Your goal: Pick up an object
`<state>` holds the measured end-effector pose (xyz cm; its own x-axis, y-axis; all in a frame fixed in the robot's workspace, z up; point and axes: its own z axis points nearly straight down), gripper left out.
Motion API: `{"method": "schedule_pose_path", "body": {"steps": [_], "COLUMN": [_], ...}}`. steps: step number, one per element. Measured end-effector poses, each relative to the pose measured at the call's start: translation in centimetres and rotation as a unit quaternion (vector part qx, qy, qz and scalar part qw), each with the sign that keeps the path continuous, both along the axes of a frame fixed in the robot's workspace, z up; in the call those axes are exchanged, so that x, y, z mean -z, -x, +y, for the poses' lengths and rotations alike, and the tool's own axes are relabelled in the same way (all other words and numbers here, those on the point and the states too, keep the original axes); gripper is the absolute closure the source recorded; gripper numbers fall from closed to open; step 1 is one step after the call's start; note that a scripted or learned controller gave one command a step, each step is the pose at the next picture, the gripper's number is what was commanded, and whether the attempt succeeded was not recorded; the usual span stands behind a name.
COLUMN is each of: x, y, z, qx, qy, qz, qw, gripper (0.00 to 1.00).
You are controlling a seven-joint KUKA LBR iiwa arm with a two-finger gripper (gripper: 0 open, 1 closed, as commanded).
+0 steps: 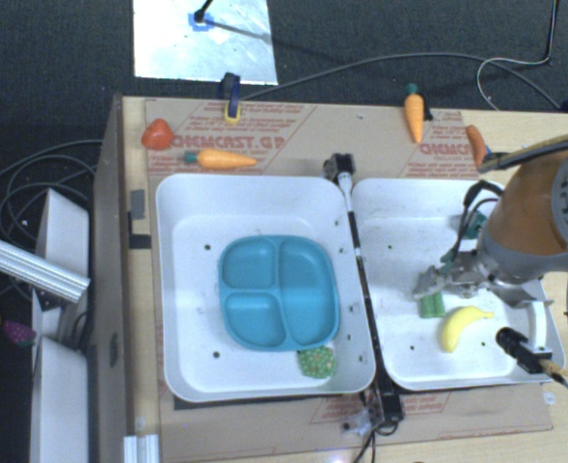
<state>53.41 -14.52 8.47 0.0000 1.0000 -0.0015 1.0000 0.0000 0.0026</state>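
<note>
In the right bin (399, 210) a small green block (431, 305) lies beside a yellow banana (460, 325). My gripper (442, 282) hangs low just above the green block, with the grey arm and its orange band reaching in from the right. The fingers sit close over the block, and I cannot make out whether they touch it. In the left bin (182, 210) a blue divided plate (279, 290) lies flat, and a green bumpy piece (316, 362) rests at its lower right edge.
Behind the bins, on the cardboard, lie a tomato (157, 134), a carrot (219, 159), a second carrot (415, 115) and an orange piece (475, 144). A black divider strip (356, 249) runs between the bins.
</note>
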Motion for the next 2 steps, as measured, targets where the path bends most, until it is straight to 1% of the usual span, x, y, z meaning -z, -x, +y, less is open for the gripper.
{"method": "schedule_pose_path", "body": {"steps": [1, 2], "x": [-1.0, -10.1], "y": [-0.1, -2.8], "z": [0.1, 6.8], "qx": [-0.001, -0.002], "qy": [-0.0004, -0.001], "qz": [-0.001, -0.001], "qw": [1.0, 1.0], "gripper": [1.0, 1.0]}}
